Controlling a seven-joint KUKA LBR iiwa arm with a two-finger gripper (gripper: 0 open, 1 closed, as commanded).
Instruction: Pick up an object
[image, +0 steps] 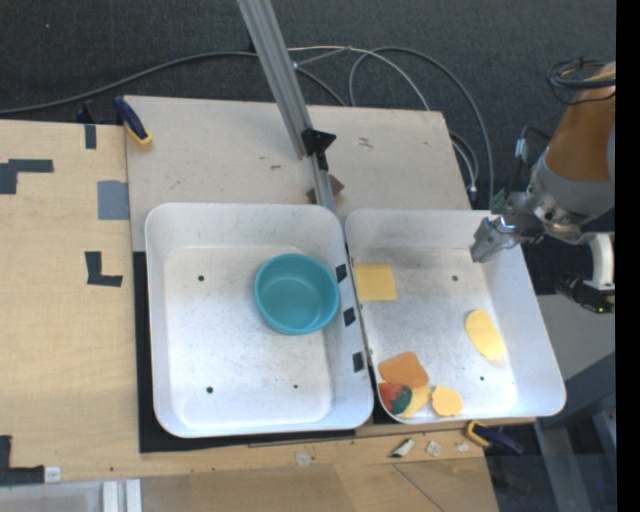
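White right bin (520, 300), gripper (487, 243) above its far rim.

A teal bowl (296, 292) sits mid-left bin (175, 400), while the gripper (487, 243) hovers at the right bin's (535, 330) two-o'clock rim above yellow pieces (376, 282).

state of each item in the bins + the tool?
teal bowl: upright, in left bin, nothing in it
yellow square: flat, right bin, near the divider
yellow oval: lying flat, right bin
orange piece: lying in the pile at the near edge
tool: over right bin's far corner, holding nothing visible
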